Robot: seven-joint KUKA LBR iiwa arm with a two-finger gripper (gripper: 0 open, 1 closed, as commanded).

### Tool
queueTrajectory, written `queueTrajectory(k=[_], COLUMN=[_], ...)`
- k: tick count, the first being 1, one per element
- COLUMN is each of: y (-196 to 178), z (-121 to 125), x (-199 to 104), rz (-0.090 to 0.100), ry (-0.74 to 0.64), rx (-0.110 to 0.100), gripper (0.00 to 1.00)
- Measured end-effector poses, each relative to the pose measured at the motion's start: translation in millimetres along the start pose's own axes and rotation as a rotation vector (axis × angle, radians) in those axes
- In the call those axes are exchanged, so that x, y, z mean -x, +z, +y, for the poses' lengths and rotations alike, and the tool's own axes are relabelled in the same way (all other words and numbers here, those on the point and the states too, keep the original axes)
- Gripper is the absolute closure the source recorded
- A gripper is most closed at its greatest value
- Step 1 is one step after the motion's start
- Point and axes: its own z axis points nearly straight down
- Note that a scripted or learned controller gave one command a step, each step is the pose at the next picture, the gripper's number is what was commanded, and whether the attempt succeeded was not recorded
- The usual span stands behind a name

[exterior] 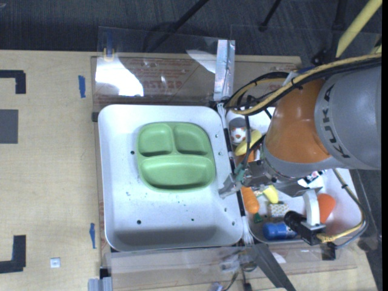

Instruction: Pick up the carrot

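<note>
Arm: you see a grey KUKA arm with an orange band above the wrist, reaching in from the right and covering much of the right bin.

Claw: the claw sits low at the left edge of the right bin, by the divide between the two bins. You cannot tell whether it is apart or together; the wrist and cables hide most of it.

Carrot: the carrot is a short orange piece lying in the right bin, just below the claw and slightly to its right. It looks close to the claw, but you cannot tell whether they touch.

Right bin: the white right bin holds a clutter of small toys around the claw. A yellow piece lies just right of the carrot, a blue object lies further below the claw, and a round orange-red item lies well to the claw's right.

Left bin: the white left bin lies to the claw's left.

Plate: a green divided plate with three compartments rests in the left bin, left of the claw and apart from it.

Tabletop: the pale wooden tabletop stretches far to the claw's left, marked with black tape corners.
</note>
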Motion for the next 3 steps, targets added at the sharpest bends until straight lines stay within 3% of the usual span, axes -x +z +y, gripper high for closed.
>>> queueTrajectory(k=[1, 2, 3], y=[-0.4, 0.1, 0.1], z=[47.7, 3.4, -2.5], x=[55.2, 42.9, 17.3], rz=[-0.002, 0.0, 0.001], ry=[0.338, 0.461, 0.417], rx=[0.003, -0.003, -0.002], gripper=[0.0, 0.0, 0.0])
